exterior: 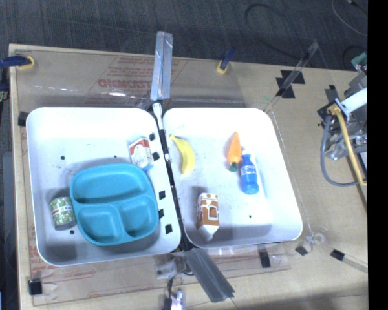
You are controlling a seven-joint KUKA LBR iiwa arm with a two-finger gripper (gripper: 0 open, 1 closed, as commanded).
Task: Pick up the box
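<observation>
The box we take for the target is the orange and white carton near the front wall of the right bin, apparently upright, with bare floor on all sides. That clearance should make it the easier pick, in our judgement. A second candidate, a small red and white box, sits in the left bin, tucked between the divider and the back edge of the blue tray, where a descent would be cramped. Farther up the right bin lie a banana close to the divider, and a carrot touching a blue bottle, all well apart from the carton, so they should not interfere. A can stands beside the tray on the far left. The gripper, as far as we can make it out among cables at the right edge, is parked outside both bins, and we cannot tell its state. We judge the pick not yet begun, with the approach wholly ahead.
</observation>
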